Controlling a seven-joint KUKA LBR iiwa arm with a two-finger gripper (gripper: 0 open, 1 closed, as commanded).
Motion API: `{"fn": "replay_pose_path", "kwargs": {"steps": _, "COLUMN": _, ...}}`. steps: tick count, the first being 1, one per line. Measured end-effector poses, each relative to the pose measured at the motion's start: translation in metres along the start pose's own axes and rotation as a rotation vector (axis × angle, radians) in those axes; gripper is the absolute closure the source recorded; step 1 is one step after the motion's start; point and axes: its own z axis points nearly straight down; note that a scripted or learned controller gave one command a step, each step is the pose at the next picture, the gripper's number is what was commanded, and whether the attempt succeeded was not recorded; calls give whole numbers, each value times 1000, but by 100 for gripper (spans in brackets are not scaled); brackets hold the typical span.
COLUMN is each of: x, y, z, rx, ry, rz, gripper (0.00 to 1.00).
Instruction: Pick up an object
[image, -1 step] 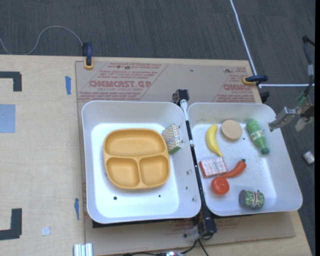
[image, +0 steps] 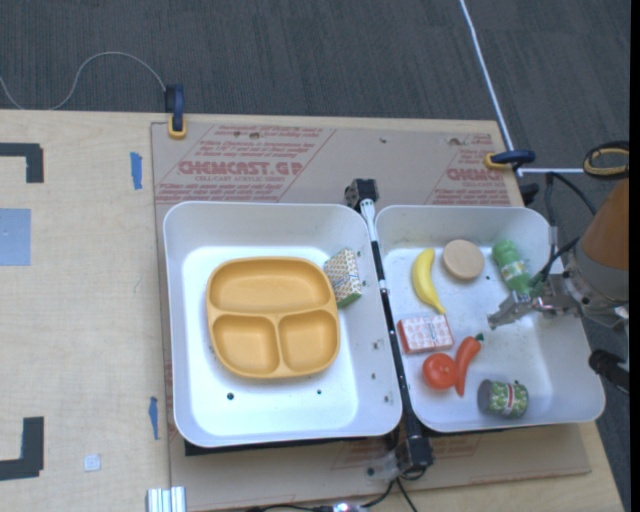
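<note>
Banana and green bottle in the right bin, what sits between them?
In the camera view, a round tan disc lies between the banana and the green bottle, beside both, in the right bin.

The arm (image: 612, 240) is cut off by the right edge; printing on the red packet (image: 424, 333) is illegible.
</note>
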Motion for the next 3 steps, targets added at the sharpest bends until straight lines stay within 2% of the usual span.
{"fn": "replay_pose_path", "kwargs": {"steps": 1, "x": 50, "y": -38, "z": 16, "rx": -18, "ry": -10, "rz": 1, "gripper": 0}}
{"fn": "replay_pose_path", "kwargs": {"steps": 2, "x": 99, "y": -51, "z": 15, "rx": -20, "ry": -10, "rz": 1, "gripper": 0}}
{"fn": "replay_pose_path", "kwargs": {"steps": 3, "x": 95, "y": -49, "z": 4, "rx": -29, "ry": -19, "rz": 5, "gripper": 100}}
